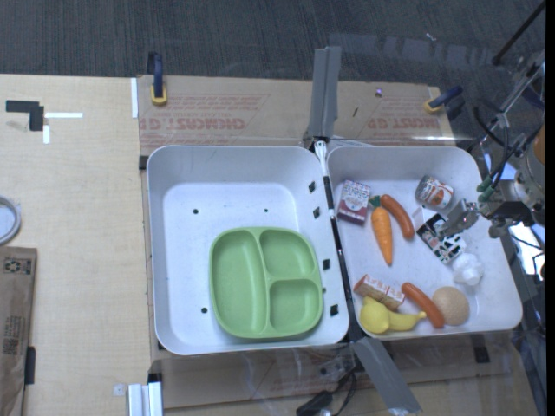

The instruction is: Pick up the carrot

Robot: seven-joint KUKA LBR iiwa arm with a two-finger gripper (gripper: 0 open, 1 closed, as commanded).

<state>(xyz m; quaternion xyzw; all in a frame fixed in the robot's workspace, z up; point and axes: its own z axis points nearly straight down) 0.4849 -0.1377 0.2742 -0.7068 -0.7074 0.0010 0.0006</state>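
Carrot (382, 233) in right bin; gripper (457, 224) low, well right.

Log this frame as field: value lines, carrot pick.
target: carrot, right bin, lying flat
beside target: sausage on its right, small carton on its left
tool: at the bin's right side, apart from the carrot
tool fingers: cannot tell
left bin: holds a green divided plate
near edge: banana, second sausage, bread roll
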